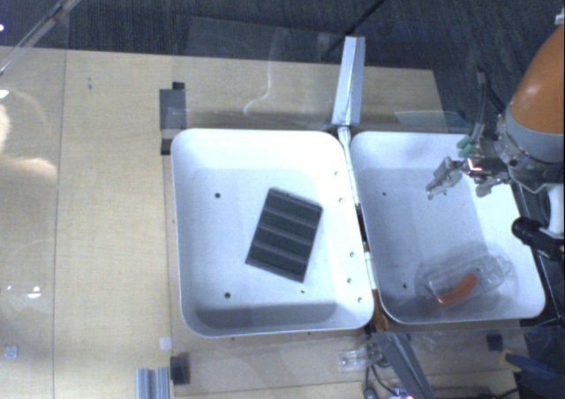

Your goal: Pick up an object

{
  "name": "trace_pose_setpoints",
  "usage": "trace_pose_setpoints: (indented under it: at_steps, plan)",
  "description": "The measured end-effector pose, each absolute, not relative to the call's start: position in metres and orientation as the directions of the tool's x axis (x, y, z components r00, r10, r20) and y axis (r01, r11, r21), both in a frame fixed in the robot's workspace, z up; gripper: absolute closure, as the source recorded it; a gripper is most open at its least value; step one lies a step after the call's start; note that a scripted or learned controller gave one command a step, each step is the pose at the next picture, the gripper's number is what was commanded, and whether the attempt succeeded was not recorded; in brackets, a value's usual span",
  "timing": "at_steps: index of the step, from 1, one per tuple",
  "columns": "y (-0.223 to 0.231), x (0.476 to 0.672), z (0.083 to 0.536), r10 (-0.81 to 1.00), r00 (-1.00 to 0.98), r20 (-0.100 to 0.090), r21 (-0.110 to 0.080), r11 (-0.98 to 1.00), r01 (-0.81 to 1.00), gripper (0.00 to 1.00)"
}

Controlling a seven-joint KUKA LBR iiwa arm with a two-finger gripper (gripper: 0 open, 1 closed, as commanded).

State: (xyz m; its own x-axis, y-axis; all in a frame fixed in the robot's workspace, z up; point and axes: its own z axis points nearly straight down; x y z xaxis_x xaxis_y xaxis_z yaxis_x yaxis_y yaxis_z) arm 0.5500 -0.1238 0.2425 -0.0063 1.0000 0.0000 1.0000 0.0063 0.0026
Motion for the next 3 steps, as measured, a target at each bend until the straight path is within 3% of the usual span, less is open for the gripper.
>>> trace_pose_setpoints:
  at_steps: [1,2,3]
  plan:
    - [-0.091,0.512,0.09,0.986,0.165,0.003,0.016,-0.165,0.986,0.0]
    - [-0.1,0.599,0.089,0.957,0.29,0.002,0.013,-0.29,0.957,0.0]
    - [-0.121,0.551,0.231,0.999,0.041,-0.001,0.009,-0.041,0.999,0.0]
